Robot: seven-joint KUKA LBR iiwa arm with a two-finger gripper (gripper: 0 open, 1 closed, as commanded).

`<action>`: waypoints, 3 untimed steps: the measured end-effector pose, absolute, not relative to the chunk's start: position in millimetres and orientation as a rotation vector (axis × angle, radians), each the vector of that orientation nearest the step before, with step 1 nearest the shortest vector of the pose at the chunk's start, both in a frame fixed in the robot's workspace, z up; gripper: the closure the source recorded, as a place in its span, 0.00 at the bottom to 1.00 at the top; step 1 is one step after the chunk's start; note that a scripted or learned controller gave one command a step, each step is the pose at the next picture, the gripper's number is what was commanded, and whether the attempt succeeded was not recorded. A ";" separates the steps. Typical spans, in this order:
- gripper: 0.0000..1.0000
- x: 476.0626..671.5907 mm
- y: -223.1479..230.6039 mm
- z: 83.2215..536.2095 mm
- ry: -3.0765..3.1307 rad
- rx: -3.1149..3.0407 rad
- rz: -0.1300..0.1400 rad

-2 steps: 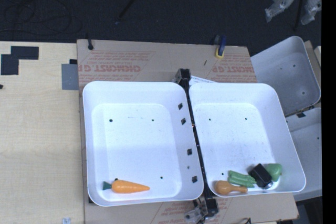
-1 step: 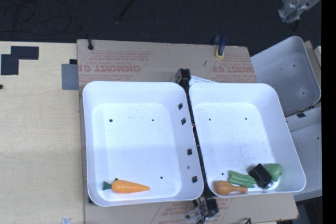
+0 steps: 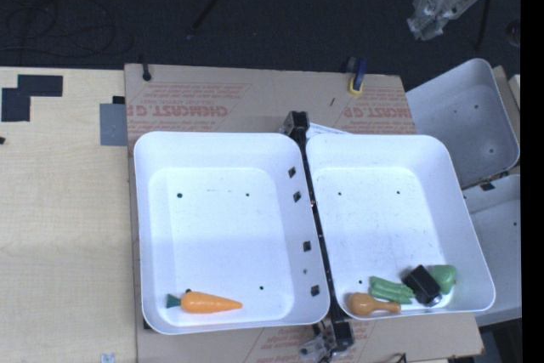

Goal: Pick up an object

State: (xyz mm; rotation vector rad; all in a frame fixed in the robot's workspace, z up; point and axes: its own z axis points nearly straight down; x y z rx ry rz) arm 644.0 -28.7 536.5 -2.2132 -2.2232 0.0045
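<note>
Objects for picking lie in both white bins, all along their near edges. An orange carrot [image 3: 210, 302] with a small green top lies on its side in the left bin [image 3: 153, 183], in its near left corner, pointing to the right. In the right bin [image 3: 450, 174], a small cluster sits in the near right corner: a tan pear-shaped piece [image 3: 371, 304] lies closest to the front wall, a green bean pod [image 3: 391, 290] lies just behind it and touches it, a black block [image 3: 422, 284] rests tilted against the pod's right end, and a green rounded piece [image 3: 444, 275] pokes out from behind the block.

The claw [image 3: 433, 8] hangs high at the upper right of the view, over the dark floor beyond the bench and past the far edge of the cardboard sheet [image 3: 255, 102] under the bins. It is well apart from every object; the cluster in the right bin lies nearer to it than the carrot, which sits at the opposite corner of the scene. The claw looks blurred and pale, and I cannot tell whether it is apart or together. Nothing can be made out between its parts.
</note>
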 end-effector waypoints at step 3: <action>1.00 643.2 206.0 536.3 -2.228 -2.209 0.003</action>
